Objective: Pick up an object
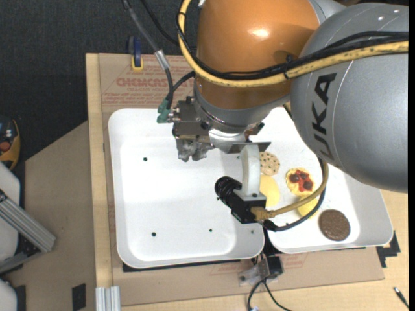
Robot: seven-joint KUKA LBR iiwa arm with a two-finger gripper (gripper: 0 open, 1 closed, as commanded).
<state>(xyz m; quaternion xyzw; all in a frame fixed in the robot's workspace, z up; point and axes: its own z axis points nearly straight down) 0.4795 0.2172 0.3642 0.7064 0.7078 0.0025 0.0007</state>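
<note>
Locate the gripper (pixel 191 149) above the far half of the white bin (pixel 162 206) on the view's left, over bare bin floor. Treat the jaw opening as undetermined: cannot tell wide from narrow at this slant, with the gripper body and the wrist in the way. Read the gripper as well apart from every loose item.

Find all the items to the view's right of the gripper, in the second bin (pixel 373 232).
- Nearest the gripper: a pale speckled cookie (pixel 269 163).
- Just nearer the camera than the cookie, slightly farther from the gripper: a yellow cheese slice (pixel 271 190), partly hidden behind robot hardware.
- Farther right of the gripper, just beside the cheese slice: a small round tart (pixel 299 181) with red topping.
- Farthest from the gripper, toward the bin's near edge: a brown disc (pixel 334 225), apart from the other three.
</note>
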